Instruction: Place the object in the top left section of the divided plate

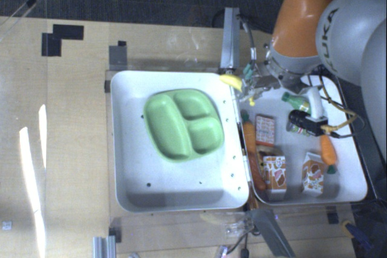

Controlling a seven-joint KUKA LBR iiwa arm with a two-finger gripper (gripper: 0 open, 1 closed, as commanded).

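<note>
I have the arm's gripper (249, 86) over the far end of the rim that separates the two shallow white bins, which stand side by side on the tabletop. Just to its left, at the far right corner of the left white bin (124, 148), I see a small curved yellow object (230, 80). It is touching or very close to the gripper's tip. I cannot tell from this view whether the gripper is closed on it or merely beside it, because the tip is hidden among cables and brackets.

The pale green divided plastic plate (183, 124) lies flat in the middle of the left bin, well apart from the yellow object, and all three of its sections are bare. I judge that its central position gives free access from above.

The right white bin (357, 187) holds the spare stock: a red-and-white carton (265, 130), two small printed cartons (275, 171) along the near side and an orange carrot-shaped piece (328, 151).

I judge the task to be at the carry stage. The next move calls for travel leftward and slightly nearer, to the plate's far-left section. A loose grasp is the main risk.
</note>
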